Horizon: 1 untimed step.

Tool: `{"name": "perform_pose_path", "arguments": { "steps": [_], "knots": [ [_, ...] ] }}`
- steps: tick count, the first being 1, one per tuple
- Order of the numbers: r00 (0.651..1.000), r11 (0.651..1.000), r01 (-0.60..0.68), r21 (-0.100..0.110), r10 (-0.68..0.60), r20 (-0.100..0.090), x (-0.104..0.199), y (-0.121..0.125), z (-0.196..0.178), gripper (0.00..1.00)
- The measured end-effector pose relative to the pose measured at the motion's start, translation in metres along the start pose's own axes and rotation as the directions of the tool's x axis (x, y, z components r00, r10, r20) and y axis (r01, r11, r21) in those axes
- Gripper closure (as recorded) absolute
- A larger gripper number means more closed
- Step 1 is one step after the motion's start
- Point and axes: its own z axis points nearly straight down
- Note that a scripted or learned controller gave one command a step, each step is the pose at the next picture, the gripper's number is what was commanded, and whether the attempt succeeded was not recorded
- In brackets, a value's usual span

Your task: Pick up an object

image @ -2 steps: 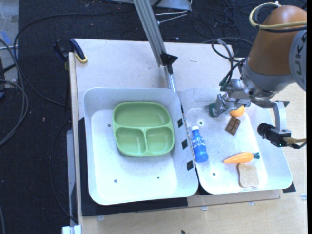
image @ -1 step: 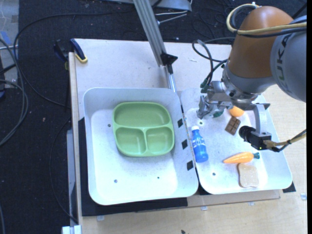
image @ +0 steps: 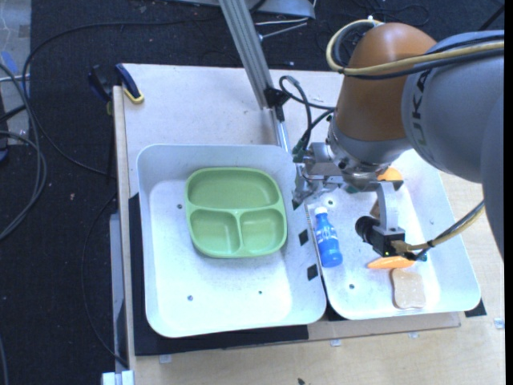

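Note:
My gripper (image: pixel 307 189) hangs over the left edge of the right bin (image: pixel 449 291), close to the wall shared with the left bin (image: pixel 160 295). Just below it a blue bottle (image: pixel 327 241) with a white cap lies flat on the right bin's floor, cap pointing toward the gripper. Nothing shows in the gripper's grasp. An orange carrot-shaped piece (image: pixel 383 262) and a tan bread-like piece (image: pixel 408 289) lie at the front of the right bin. Another orange thing (image: pixel 391 176) peeks out from behind the wrist.
A green divided plate (image: pixel 236 212) sits in the left bin, a short way left of the gripper. A slanted metal strut (image: pixel 250 46) and cables stand behind the bins. The arm covers much of the right bin's back half.

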Motion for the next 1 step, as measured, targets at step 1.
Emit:
{"name": "perform_pose_path", "arguments": {
  "steps": [1],
  "knots": [
    [1.0, 1.0, 0.0, 0.0, 0.0, 0.0, 0.0477, -0.004, 0.0187, 1.0]
  ]
}}
